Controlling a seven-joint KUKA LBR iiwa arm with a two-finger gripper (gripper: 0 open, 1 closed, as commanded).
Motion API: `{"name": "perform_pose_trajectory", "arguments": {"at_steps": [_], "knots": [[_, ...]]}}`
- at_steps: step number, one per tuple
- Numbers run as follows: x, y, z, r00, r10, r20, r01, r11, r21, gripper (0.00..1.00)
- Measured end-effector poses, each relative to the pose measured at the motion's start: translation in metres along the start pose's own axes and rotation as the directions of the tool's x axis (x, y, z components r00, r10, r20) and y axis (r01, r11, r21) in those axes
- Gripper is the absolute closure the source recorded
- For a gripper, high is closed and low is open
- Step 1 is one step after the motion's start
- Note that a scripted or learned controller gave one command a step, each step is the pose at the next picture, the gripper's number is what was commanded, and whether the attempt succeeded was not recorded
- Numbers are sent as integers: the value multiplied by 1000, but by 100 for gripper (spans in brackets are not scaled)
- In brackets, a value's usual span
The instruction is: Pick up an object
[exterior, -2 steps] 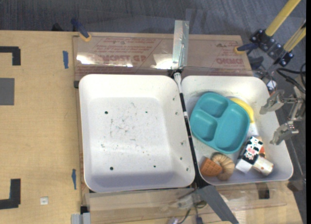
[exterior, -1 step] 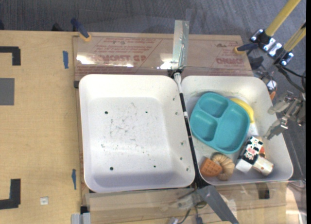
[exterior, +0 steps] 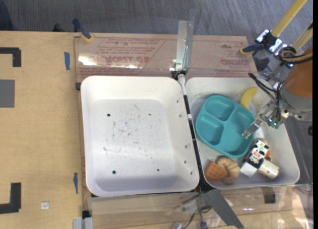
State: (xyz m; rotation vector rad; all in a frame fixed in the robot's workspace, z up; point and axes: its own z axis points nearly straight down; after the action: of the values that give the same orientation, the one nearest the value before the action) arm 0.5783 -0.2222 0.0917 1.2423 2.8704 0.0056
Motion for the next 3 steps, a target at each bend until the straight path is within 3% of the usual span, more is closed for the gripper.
{"name": "perform_pose_trajectory", "arguments": {"at_steps": [1, 2, 3], "knots": [[-4, 5, -17, 1000, -1, 16, 1, 1000, -10, 100], [19, 41, -105, 985, 170, -3, -170, 985, 4, 100], [54, 91, -2, 998, -60, 9, 60, 998, 1, 100]]}}
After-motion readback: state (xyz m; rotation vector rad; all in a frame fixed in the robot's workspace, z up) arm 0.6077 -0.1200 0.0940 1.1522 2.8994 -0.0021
